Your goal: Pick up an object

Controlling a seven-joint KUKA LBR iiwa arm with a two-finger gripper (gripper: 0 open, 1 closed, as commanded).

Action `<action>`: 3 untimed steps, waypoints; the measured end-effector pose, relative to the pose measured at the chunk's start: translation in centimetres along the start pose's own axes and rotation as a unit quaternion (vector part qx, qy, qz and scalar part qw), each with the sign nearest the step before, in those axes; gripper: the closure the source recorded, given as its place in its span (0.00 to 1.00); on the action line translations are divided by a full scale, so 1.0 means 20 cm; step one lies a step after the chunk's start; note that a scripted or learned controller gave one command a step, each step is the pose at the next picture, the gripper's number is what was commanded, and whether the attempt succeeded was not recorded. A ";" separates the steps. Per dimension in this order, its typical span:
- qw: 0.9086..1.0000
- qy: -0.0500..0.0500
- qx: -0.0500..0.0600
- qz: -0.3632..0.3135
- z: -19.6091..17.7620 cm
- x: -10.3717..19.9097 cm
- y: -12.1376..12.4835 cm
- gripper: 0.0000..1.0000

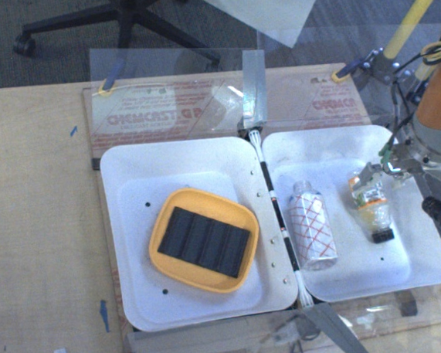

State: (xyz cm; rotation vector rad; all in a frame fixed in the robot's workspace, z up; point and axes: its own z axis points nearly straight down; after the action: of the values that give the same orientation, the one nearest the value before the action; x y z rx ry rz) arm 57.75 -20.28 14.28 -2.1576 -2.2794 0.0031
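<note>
In the right bin (pixel 423 265) a small bottle (pixel 371 205) with orange contents and a black cap lies on its side, cap toward the front. My gripper (pixel 384 170) hangs at the bottle's far end, just above and to the right of it, reaching in from the right edge. A clear bottle (pixel 312 225) with a red lattice pattern lies lengthwise at the left side of the same bin. In the left bin (pixel 127 173) a yellow dish (pixel 162 230) holds a black ribbed block (pixel 207 241).
The arm's grey body and orange band (pixel 438 104) stand over the right bin's far right corner, with cables around them. A ridge (pixel 274 205) divides the two bins. Bare wooden bench (pixel 39 228) stretches to the left.
</note>
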 end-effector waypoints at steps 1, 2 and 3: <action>1.000 0.000 -0.001 -0.028 0.25 -0.04 0.05 0.00; 1.000 0.001 0.000 -0.027 0.21 -0.05 0.05 1.00; 0.998 0.000 0.000 -0.063 -0.13 0.37 0.22 1.00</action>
State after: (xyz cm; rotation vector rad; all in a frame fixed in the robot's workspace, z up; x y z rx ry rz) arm 61.65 -12.73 16.96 -2.0106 -2.4102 0.0029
